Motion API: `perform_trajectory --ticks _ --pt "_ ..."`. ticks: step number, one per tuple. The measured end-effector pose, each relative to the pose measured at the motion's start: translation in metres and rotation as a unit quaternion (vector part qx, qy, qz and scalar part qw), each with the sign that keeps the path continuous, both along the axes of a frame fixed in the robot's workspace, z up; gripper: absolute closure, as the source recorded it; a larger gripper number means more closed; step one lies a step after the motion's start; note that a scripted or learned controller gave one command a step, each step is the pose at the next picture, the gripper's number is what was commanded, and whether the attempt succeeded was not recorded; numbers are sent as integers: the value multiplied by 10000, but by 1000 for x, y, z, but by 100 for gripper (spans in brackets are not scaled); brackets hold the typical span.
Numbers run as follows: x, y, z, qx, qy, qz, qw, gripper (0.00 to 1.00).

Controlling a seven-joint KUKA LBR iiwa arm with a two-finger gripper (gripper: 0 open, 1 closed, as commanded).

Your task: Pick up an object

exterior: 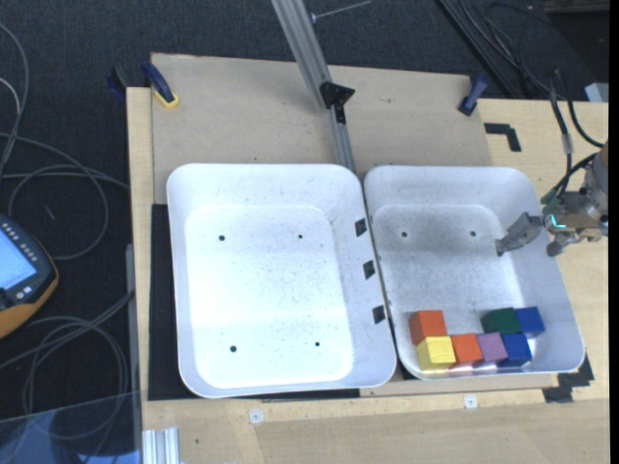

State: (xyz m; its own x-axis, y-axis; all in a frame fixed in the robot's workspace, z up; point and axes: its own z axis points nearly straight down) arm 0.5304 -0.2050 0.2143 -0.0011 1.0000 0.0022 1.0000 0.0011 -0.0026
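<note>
Several coloured blocks lie bunched along the near wall of the right bin (455,184). Among them are a red-orange block (427,325), a yellow block (436,352), an orange block (466,348), a purple block (491,345), a green block (501,319) and two blue blocks (528,318). My gripper (528,249) hangs over the right bin's right side, beyond the blocks and above them. Its fingers (515,233) are spread, open, with nothing between them.
The left bin (261,187) stands beside the right one, with small black clips (368,269) along their shared edge. A slanted metal rail (308,51) rises from the back of the bench. Cables and a handheld pendant (19,269) lie off the bench at the left.
</note>
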Motion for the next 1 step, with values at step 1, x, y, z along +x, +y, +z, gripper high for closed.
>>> perform_trajectory --ticks 1 --pt "62 58 -119 10 19 24 10000 0"
